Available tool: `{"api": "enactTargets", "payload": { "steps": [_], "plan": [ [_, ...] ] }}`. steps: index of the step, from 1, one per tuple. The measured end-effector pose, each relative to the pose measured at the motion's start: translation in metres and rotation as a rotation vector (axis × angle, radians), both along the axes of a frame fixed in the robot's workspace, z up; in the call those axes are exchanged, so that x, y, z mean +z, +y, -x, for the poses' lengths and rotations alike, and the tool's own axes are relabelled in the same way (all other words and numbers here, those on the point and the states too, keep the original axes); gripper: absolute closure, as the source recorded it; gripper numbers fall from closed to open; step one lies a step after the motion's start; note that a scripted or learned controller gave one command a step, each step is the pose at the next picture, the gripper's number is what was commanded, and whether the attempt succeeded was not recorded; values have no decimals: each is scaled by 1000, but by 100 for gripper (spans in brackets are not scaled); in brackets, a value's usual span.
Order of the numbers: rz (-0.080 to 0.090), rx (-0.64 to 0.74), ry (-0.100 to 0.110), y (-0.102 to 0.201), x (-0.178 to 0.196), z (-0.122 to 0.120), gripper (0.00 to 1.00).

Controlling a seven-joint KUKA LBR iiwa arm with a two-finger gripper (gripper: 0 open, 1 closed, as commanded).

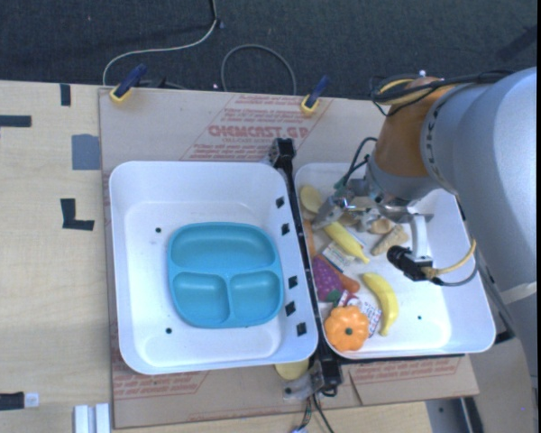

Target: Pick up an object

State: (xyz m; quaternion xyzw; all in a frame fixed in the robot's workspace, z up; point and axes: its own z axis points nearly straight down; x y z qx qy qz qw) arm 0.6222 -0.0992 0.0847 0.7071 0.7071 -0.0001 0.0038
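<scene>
Banana (345, 240) lies under pincer (343, 207), crowded by pumpkin (347, 328).

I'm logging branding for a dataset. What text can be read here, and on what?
"CHEMCAST GP": red print, repeated, on the brown protective sheet beneath the bins; the repeats lower down are too blurred to read.
The toys in the right bin carry no readable text.
</scene>
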Motion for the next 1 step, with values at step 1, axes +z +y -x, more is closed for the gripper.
{"api": "enactTargets", "payload": {
  "steps": [1],
  "plan": [
    [-1,1,0,0,12,-1,100]
  ]
}}
